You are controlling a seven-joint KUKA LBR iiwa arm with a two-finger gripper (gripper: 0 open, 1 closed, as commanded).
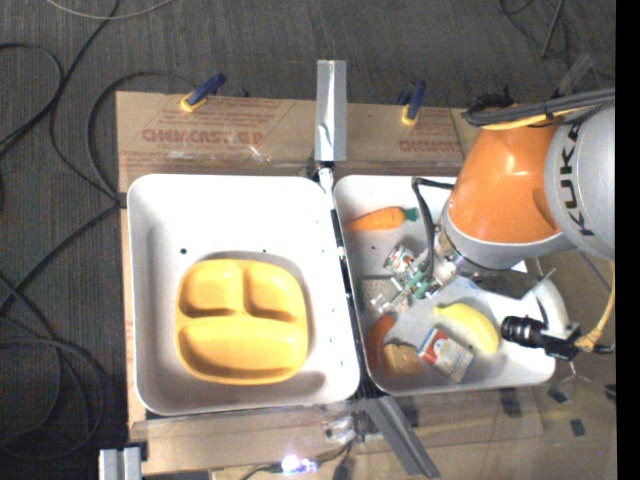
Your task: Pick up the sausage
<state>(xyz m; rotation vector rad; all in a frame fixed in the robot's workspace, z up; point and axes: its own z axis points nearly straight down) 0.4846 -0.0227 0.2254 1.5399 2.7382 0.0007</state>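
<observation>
The sausage (377, 334) is a reddish-brown piece lying near the front left corner of the right bin (350, 258). My gripper (403, 280) hangs low over the middle left of that bin, just behind and slightly right of the sausage. The arm's orange band and grey wrist cover the bin's right half. Nothing is visibly held.
A carrot (378, 219) lies at the right bin's back left. A banana (470, 326), a small carton (446, 353) and a brown bread-like piece (401, 360) crowd the front, right beside the sausage. The left bin (150, 268) holds a yellow compartment tray (241, 319).
</observation>
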